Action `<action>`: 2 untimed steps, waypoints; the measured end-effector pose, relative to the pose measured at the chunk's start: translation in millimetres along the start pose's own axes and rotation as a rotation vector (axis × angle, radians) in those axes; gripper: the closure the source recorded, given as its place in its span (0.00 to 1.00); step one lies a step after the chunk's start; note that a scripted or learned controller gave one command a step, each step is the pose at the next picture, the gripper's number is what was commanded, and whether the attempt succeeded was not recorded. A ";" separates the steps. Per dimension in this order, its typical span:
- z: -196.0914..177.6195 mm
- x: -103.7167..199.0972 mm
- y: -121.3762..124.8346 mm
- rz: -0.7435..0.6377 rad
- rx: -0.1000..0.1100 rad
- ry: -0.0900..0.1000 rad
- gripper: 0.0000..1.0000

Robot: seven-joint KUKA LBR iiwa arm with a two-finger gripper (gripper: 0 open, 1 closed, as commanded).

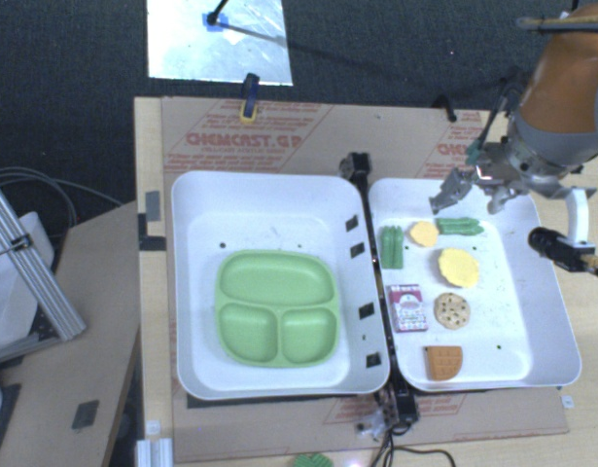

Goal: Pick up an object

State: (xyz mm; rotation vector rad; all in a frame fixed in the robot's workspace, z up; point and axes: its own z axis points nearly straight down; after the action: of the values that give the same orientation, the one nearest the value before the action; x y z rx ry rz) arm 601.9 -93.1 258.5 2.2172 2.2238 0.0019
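The right bin [542,300] holds several toy foods: a green pod [459,227], a small yellow piece [424,233], a long green piece [391,246], a yellow round [458,267], a cookie [452,310], a red-and-white packet [407,307] and an orange cracker [443,362]. My gripper [474,198] hangs over the far edge of this bin, just above and beyond the green pod. Its fingers [447,194] are spread open, and nothing sits between them.
In the left bin [196,261] lies a green divided plate [277,307]. Black clips [357,166] join the two bins along the middle. A black part [556,248] of the arm juts over the right bin's right rim.
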 end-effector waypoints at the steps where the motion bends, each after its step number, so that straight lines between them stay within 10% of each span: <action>1: 32.3 -47.3 -121.3 0.011 0.010 0.001 0.00; 2: 170.3 -15.7 -76.2 -0.002 -0.013 -0.001 0.00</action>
State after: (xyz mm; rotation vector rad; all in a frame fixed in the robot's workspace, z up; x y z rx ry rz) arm 526.0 -109.1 88.0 2.2081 2.2188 0.0151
